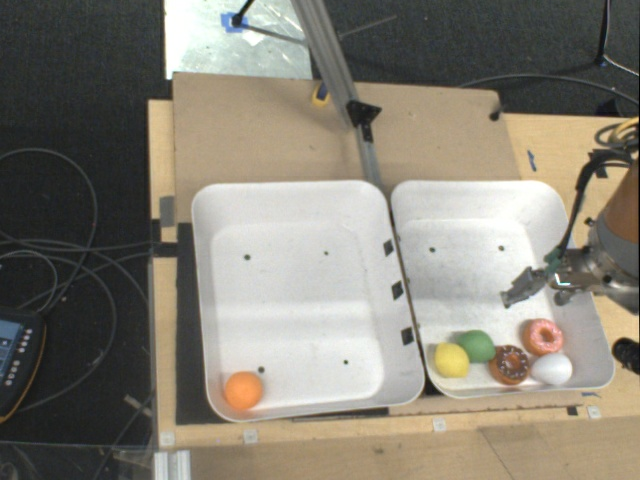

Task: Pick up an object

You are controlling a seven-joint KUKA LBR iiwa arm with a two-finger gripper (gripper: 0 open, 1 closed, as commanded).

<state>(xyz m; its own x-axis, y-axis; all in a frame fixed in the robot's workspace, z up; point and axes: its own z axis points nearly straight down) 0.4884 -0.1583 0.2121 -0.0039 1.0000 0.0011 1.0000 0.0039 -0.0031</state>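
Objects for the pick sit clustered in the right bin (480, 208) near corner: pink donut (543, 336), chocolate donut (510, 365), white ball (552, 370), green ball (477, 345), yellow lemon (451, 359). Jaws on the gripper (524, 288) hang over the right bin's right-middle floor, pointing left; nothing visible between them, and I cannot tell from this angle how far apart they stand. Pink donut is the nearest item, just below-right of the jaws, apart from them. Both donuts and the white ball crowd each other and the bin's near-right wall; green ball touches the lemon. Bin floor left of and above the jaws is bare, so open room there. Left bin (290, 203) holds one orange ball (243, 390), tucked in its near-left corner by the rim. Both bins meet edge to edge mid-bench (250, 118). Grey pole (330, 48) slants in from the top, ending at the bins' far junction.
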